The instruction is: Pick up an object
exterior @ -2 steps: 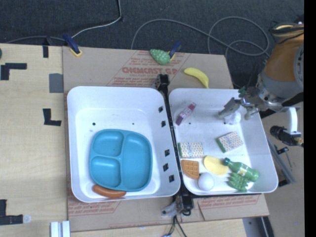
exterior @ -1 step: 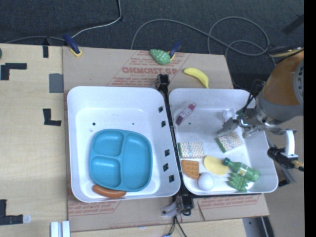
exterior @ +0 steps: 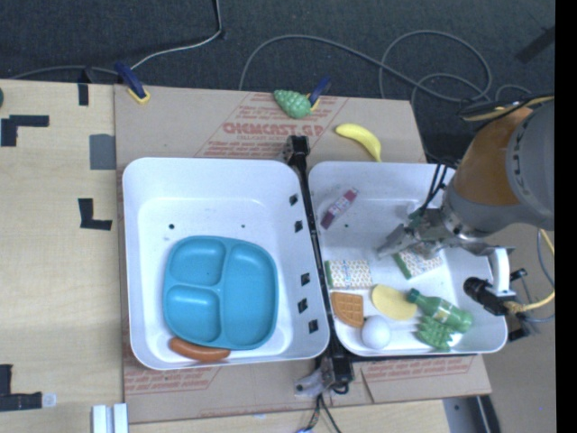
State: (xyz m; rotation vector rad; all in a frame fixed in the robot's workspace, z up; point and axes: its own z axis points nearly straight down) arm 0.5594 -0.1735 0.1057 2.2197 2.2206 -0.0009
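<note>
My gripper (exterior: 403,240) is low inside the right bin (exterior: 379,177), near its middle right. It hangs just above and to the left of a small white card with green print (exterior: 421,262). I see nothing held in it. Around it lie a pink and purple packet (exterior: 339,207), a dotted white packet (exterior: 350,273), an orange waffle piece (exterior: 348,308), a yellow disc (exterior: 391,300), a white ball (exterior: 375,333) and a green bottle (exterior: 440,312) with a green toy (exterior: 436,335) beside it.
The left bin (exterior: 207,183) holds a blue divided plate (exterior: 219,291) and a sausage (exterior: 199,350) at its front edge. Behind the bins, a yellow banana (exterior: 358,139) and a green object (exterior: 293,103) rest on the cardboard. The orange-banded arm (exterior: 491,170) comes in from the right.
</note>
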